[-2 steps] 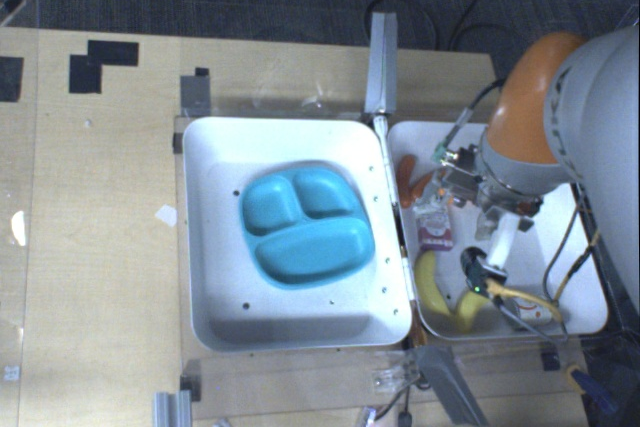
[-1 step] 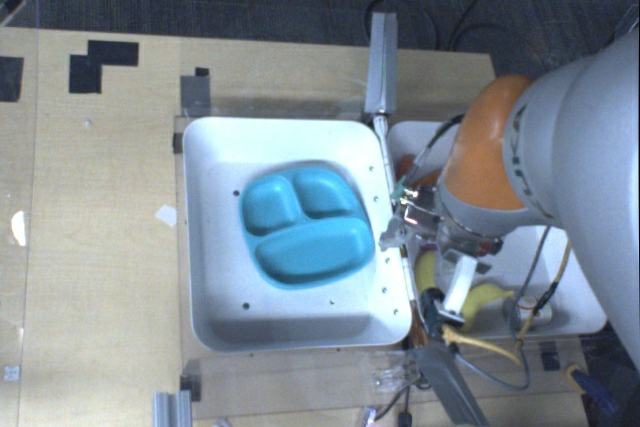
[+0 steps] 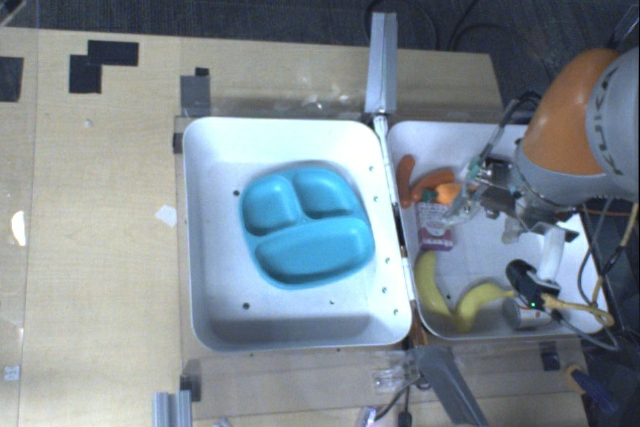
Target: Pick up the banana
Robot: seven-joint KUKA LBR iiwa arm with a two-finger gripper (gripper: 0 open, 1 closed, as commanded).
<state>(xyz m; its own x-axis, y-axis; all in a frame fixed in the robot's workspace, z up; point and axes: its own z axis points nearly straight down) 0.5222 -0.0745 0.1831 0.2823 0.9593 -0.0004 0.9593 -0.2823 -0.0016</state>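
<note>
Item 1, banana [image 3: 447, 295], curved along the near-left corner of the right bin [image 3: 560, 325]: I cannot tell the tool [image 3: 478, 185] state, and I expect the walls to block a clean grasp.

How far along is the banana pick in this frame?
Nothing looks done: the banana lies on the floor of the right bin, at its near edge. In hand: the tool sits farther back, by the carrot, apart from the banana. Left: reach the banana, grasp it, lift it.
</note>
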